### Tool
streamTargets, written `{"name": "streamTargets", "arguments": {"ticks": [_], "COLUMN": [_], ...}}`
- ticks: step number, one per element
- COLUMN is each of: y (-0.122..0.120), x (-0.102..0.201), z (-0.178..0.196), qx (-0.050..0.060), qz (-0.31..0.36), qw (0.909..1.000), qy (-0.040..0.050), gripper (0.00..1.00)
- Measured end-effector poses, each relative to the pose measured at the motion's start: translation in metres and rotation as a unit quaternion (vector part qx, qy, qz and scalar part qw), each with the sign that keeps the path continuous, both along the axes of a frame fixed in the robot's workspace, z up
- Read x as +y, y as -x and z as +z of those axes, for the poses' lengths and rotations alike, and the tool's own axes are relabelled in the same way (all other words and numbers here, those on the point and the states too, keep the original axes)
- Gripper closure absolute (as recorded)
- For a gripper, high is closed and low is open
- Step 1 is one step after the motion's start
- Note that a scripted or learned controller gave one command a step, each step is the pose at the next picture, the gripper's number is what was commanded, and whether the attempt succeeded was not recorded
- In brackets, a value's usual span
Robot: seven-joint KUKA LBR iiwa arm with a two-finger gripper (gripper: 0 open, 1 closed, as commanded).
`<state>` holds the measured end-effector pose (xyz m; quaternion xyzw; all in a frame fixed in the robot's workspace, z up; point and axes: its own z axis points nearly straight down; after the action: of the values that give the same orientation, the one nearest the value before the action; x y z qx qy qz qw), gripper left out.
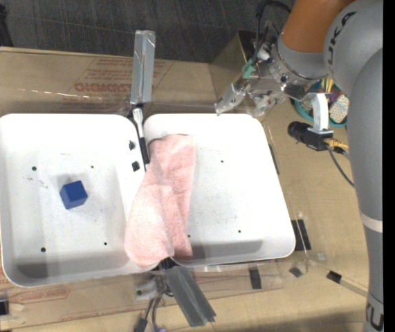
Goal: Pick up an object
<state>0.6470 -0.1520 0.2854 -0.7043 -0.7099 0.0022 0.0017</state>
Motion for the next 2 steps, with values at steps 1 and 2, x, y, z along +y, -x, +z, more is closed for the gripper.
{"name": "streamTargets", "arguments": {"ticks": [1, 2], "y": [-0.009, -0.01], "x": [0.082, 0.077], "z": [-0.095, -0.03], "qx": [0.001, -0.003], "qz": [-0.024, 0.105], "qw": [0.9997, 0.9945], "qy": [-0.0003, -0.0001], "gripper": [0.0, 0.0]}}
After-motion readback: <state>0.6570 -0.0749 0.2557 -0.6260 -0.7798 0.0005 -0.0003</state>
